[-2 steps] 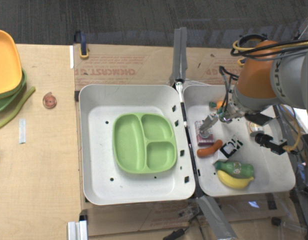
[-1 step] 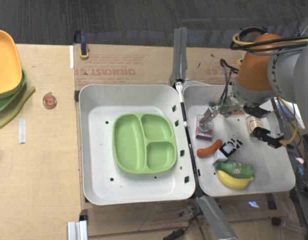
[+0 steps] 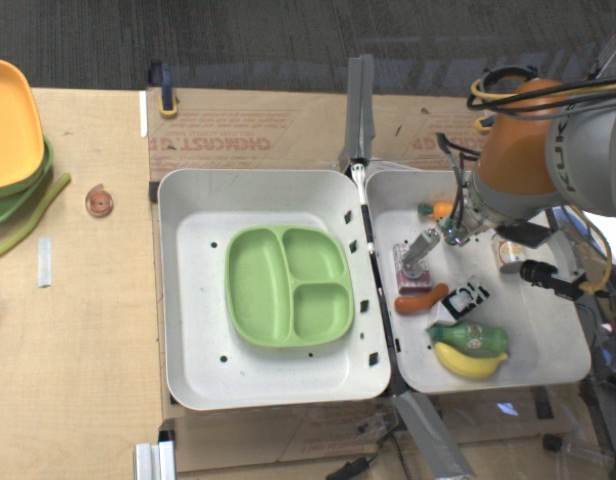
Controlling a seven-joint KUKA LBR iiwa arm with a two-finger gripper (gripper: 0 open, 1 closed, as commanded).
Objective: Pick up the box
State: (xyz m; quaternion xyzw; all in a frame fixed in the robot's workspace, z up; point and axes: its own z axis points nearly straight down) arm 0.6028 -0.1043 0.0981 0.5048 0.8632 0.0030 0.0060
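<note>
Box [image 3: 409,266]: flat, rectangular, pink-printed card, lying under the metal hand [image 3: 418,255].

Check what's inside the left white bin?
The left white bin holds one light green three-compartment plastic tray, lying flat near the middle. Its compartments hold nothing. The bin floor under the tray is covered.

Lime-green divided plate [image 3: 288,286] glowing in the white left bin [image 3: 188,298], yellow banana [image 3: 468,361] and red-orange sausage [image 3: 422,299] bright in the white right bin [image 3: 548,358].
</note>
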